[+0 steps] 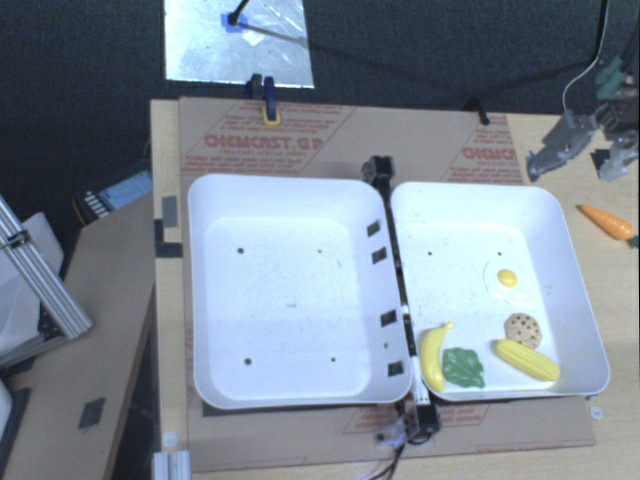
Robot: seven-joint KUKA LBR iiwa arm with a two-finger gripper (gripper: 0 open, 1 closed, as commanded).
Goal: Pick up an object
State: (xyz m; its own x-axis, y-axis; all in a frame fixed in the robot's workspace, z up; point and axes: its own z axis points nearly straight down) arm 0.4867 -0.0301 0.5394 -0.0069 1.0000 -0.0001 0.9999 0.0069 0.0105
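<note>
We see two white bins side by side on the tabletop (170,298). The left bin (215,203) has no toys in it. The right bin (560,228) holds all the toys, bunched near its 6 o'clock edge, so we think that is where the picking should happen. There is a yellow banana (433,356) touching a green leafy toy (463,368), a yellow corn cob (527,360), a brown cookie (522,328) and a fried egg (504,279). An orange carrot (606,221) lies outside at 3 o'clock. The hand (575,148) waits up at 1 o'clock, away from the toys, holding nothing. We cannot tell how it is set.
</note>
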